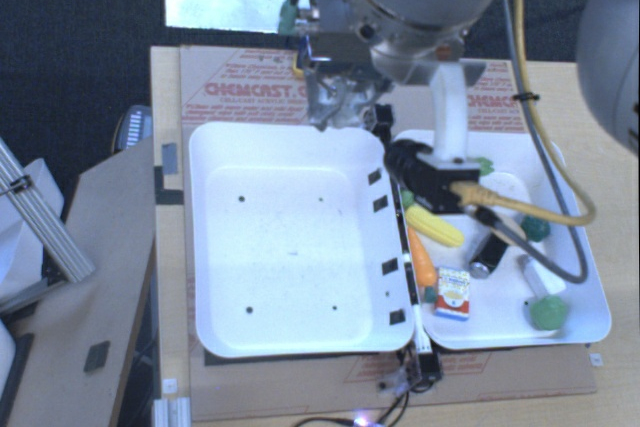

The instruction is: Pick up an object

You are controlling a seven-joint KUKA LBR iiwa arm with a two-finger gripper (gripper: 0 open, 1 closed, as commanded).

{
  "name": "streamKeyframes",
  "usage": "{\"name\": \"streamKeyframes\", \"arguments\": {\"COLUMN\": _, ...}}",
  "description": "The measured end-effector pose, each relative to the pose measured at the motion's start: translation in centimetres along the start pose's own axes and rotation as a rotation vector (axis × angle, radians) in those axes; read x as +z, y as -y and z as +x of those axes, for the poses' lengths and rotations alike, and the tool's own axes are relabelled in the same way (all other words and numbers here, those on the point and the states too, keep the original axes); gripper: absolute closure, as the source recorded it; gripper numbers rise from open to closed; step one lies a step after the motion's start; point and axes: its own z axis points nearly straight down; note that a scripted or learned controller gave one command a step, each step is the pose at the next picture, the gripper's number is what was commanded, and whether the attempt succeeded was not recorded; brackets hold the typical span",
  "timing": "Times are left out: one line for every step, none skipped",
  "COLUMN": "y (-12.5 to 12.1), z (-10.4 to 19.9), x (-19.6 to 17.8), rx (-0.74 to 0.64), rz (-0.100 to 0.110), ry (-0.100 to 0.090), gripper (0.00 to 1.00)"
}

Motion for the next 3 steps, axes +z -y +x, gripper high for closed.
{"name": "streamKeyframes", "arguments": {"y": -0.14, "z": 0.07, "x": 0.02, "rx": 0.002, "rz": -0.001, "ry": 0.001, "gripper": 1.0}}
{"name": "streamKeyframes", "arguments": {"y": -0.4, "z": 0.04, "x": 0.01, "rx": 0.004, "rz": -0.002, "ry": 0.001, "gripper": 1.0}}
{"name": "streamKeyframes", "arguments": {"y": -0.15, "z": 0.06, "x": 0.02, "rx": 0.001, "rz": -0.001, "ry": 0.001, "gripper": 1.0}}
